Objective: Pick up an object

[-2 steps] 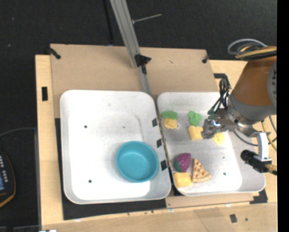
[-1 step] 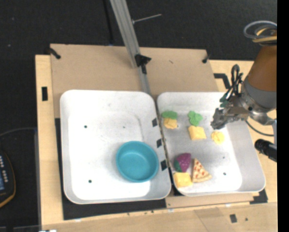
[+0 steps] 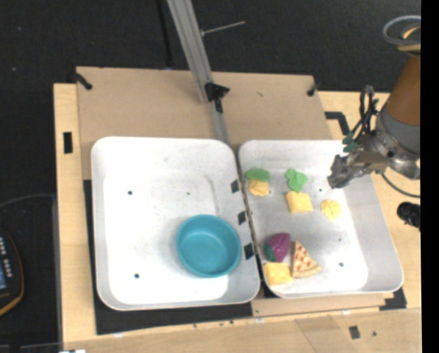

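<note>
Nothing is getting picked so far: the small yellow lumpy toy (image 3: pixel 331 209) is lying loose in the right white plastic bin (image 3: pixel 373 271), and the arm's dark two-finger gripper (image 3: pixel 340 173) is hovering just above and beside it, nothing visibly in it. Around it, two yellow blocks with green tops (image 3: pixel 259 182) (image 3: pixel 298 194) are sitting to its left, with a purple toy (image 3: pixel 279 245) and pizza slice toy (image 3: pixel 304 259) nearer the front. A round teal bowl (image 3: pixel 208 245) is sitting in the left white bin (image 3: pixel 116 190).
</note>
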You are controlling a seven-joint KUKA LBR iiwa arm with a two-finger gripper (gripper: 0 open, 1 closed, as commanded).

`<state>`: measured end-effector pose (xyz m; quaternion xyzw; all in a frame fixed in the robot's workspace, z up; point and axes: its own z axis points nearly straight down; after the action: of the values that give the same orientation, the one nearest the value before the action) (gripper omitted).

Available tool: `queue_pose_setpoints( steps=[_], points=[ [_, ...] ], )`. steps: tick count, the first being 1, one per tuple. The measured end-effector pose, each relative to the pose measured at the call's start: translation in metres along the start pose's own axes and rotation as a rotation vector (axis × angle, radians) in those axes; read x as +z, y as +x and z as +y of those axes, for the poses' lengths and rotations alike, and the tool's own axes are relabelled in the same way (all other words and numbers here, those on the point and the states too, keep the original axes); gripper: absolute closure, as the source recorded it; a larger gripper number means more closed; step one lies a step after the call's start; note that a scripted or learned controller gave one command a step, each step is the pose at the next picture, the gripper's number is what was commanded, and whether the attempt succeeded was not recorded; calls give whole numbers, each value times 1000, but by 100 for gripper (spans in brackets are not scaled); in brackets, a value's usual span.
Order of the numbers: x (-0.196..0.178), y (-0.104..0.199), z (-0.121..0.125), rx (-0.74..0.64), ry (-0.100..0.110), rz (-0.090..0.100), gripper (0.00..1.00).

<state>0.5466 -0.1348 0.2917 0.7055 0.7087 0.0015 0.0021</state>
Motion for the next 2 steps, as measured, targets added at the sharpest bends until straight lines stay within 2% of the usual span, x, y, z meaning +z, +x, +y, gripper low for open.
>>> queue_pose_setpoints(
  steps=[1, 2],
  points=[
    [9, 40, -4, 0, 3, 0, 100],
    [28, 95, -9, -2, 4, 1, 100]
  ],
)
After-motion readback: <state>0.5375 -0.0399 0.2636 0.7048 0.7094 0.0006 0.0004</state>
